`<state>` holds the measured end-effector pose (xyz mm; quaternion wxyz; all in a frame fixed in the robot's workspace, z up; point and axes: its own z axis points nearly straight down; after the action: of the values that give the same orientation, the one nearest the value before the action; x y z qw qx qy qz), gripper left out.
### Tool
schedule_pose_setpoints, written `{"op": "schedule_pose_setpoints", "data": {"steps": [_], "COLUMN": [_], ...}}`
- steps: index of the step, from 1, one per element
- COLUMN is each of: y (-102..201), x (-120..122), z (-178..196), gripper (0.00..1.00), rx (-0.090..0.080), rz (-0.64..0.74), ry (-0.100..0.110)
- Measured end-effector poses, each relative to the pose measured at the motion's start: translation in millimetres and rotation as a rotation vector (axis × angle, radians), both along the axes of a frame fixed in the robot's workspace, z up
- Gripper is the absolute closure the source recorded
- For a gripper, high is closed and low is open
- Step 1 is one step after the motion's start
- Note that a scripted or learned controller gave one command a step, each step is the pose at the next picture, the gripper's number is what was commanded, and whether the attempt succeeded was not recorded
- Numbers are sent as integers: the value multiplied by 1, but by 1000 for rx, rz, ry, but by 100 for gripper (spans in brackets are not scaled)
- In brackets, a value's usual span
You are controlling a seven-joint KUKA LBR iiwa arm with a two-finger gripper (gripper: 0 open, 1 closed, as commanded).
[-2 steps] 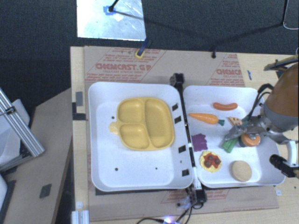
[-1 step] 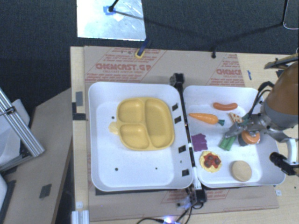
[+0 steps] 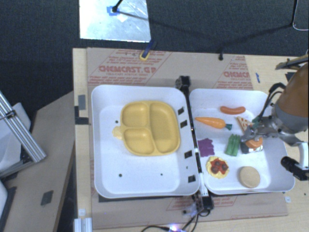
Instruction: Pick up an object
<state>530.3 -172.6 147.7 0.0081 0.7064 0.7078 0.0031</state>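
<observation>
A bench (image 3: 79,129) carries a printed board (image 3: 159,64); on the board, two white bins, left (image 3: 104,144) and right (image 3: 280,178), sit side by side, touching.

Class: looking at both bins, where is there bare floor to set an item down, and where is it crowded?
Left bin: bare floor rings the yellow tray, widest along the front. Right bin: crowded mid-floor around carrot, green piece, pizza and gripper; a small patch lies behind the sausage.
</observation>
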Motion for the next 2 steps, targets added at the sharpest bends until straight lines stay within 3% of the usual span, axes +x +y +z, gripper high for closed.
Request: {"op": "schedule_pose_setpoints", "data": {"steps": [1, 2], "y": [4, 4], "x": [1, 2], "z": [64, 78], "gripper": [100, 100], "rx": [5, 6], "rz": [3, 2], "ry": [8, 12]}}
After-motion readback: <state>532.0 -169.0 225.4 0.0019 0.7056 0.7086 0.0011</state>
